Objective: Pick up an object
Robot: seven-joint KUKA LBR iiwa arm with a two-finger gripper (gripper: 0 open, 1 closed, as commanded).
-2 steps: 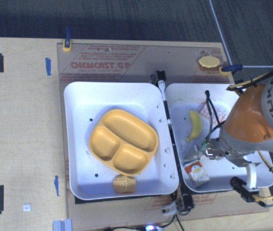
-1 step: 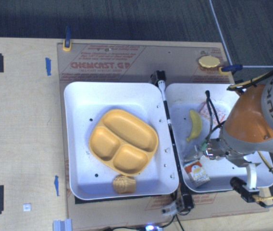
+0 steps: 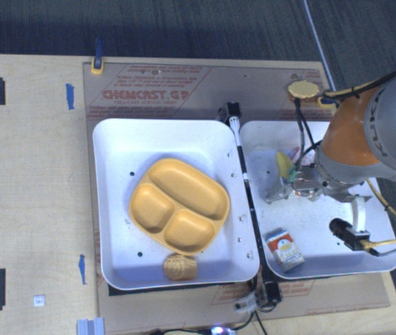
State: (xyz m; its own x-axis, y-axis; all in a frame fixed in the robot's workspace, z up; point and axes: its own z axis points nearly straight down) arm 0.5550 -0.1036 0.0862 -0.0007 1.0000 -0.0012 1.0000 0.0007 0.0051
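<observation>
My gripper (image 3: 279, 190) hangs low over the left part of the right bin (image 3: 383, 260), with the grey arm and its orange band reaching in from the right. A small yellow-green object (image 3: 283, 162) lies just behind the gripper, partly hidden by cables; I cannot tell whether the two touch. A small red, white and blue box (image 3: 284, 248) lies near the bin's front left corner, apart from the gripper.
The left bin (image 3: 111, 187) holds a yellow divided plate (image 3: 178, 203), with a tan rounded object (image 3: 180, 266) at its front edge. A black divider (image 3: 245, 187) runs between the bins. A tan disc (image 3: 304, 89) sits on the cardboard behind the right bin.
</observation>
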